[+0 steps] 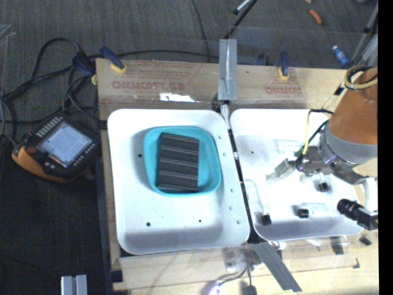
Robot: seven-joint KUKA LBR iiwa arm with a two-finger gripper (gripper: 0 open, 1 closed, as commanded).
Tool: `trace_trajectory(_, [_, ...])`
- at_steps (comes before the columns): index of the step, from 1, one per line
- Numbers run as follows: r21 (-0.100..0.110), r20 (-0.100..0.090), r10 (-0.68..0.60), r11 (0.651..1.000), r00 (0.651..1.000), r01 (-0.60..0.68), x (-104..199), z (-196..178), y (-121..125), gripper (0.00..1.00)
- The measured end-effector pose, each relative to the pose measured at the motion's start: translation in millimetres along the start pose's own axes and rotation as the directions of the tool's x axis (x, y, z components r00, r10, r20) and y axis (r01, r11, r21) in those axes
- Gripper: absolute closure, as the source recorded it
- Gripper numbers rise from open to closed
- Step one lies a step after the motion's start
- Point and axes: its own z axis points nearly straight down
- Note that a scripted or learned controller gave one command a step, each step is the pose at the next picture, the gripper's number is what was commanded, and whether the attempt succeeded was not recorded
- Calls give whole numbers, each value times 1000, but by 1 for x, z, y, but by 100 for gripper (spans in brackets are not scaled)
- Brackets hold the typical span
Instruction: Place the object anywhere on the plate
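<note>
1. From the camera above the bench, the teal plate sits in the middle of the left bin, and I take that plate as my landmark.
2. The object, a dark ridged block, lies flat on the plate, inside its rim, with its ridges running across it.
3. My arm comes in well to the right of the plate, over the right bin, its orange band above the grey wrist.
4. My claw hangs over the right bin's floor, well apart from the plate and pointing back toward it. I cannot tell from this view how wide it stands, and I see nothing between its tips.
5. Well to the left of the plate, off the bench on the dark floor, a handheld control pad rests with its screen lit, and black cables loop beyond it.
6. Behind the plate, past the bin's far edge, a cardboard sheet with printed lettering lies on the bench.
</note>
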Motion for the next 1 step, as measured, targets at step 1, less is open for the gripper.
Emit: trace_trajectory(1, [-3, 4, -118, 993, 993, 118, -49, -119, -13, 0])
